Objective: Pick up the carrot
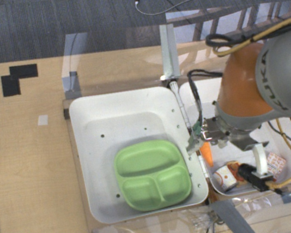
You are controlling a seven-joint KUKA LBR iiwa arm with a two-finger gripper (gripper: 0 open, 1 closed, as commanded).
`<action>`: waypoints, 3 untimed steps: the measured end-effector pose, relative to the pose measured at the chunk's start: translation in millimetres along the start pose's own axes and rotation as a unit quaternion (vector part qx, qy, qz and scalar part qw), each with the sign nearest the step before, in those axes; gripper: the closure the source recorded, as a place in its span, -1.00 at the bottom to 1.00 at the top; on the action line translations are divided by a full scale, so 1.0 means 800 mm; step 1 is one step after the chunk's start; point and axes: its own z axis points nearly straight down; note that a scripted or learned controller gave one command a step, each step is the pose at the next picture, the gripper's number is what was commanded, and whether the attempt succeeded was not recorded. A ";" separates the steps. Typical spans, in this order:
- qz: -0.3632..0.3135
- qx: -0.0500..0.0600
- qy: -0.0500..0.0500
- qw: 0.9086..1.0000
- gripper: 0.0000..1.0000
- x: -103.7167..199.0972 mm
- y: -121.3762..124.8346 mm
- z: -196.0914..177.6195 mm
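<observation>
Lying in the right bin [206,94], the carrot [207,154] sits close against the wall that this bin shares with the left bin [87,150]. Its long axis runs up and down the view, nearly parallel with that wall. Its upper end points at the arm's wrist and its lower end at the bin's near edge. The blur hides which end is the tip.

The arm [251,90] reaches in from the right, and its orange band hangs over the middle of the right bin. The jaws are low, just above the carrot's upper end, and the wrist hides them, so I cannot tell whether they are spread, pressed together or pinching anything.

Near the carrot's lower end, to its right, stands a small white cup [224,176] with an orange patch. Farther right lies a red-and-white packet [276,162].

A green plate [152,174] with three sections lies in the near half of the left bin. Both bins rest on a pale wooden surface [28,177].
</observation>
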 end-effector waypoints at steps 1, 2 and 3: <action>-0.001 -0.002 0.000 1.000 1.00 0.000 0.002 -0.013; -0.001 -0.002 0.000 1.000 -1.00 0.000 0.002 -0.013; 0.050 -0.001 0.000 0.999 -1.00 -0.029 0.059 0.000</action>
